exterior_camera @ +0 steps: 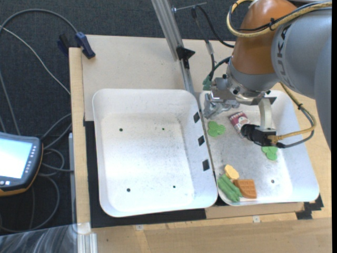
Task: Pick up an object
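In the camera view, the grey arm (300, 41) reaches in from the right and its hand (213, 105) hangs over the far left corner of the right bin (295, 167), close to the wall that it shares with the left bin (142, 157). Whether the hand is wide or narrow I cannot tell, because the wrist covers it from above. I see nothing held in it.

A small green piece (216, 129) lies on the bin floor just beside the hand, on the near side of it and next to the left wall. A red and white item (238, 121) lies near the hand too, a little more toward the middle of the bin. A second green piece (270, 152) lies around the middle of the bin, well apart from the hand.

At the near left corner of this bin, a yellow piece (231, 171), a long green piece (228, 187) and an orange piece (246, 188) lie close together, far from the hand. Both bins stand on the pale worktop (131, 62).
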You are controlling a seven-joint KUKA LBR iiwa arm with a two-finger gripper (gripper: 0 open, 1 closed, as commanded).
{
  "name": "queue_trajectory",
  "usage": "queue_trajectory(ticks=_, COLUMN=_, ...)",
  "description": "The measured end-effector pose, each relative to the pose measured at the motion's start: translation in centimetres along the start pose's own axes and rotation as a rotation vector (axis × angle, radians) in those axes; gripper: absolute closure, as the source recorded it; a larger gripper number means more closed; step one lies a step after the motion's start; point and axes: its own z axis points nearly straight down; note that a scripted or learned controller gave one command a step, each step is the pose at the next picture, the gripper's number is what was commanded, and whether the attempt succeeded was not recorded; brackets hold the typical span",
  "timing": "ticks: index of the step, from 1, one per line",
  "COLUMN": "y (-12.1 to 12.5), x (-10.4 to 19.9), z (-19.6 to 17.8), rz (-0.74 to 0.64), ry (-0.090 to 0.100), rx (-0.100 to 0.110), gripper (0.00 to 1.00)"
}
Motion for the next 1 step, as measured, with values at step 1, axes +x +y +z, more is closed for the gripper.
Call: queue_trajectory(ticks=1, y=1.4, x=4.27, z=0.73, rz=0.002, ry=-0.002, rx=0.001, gripper=1.0)
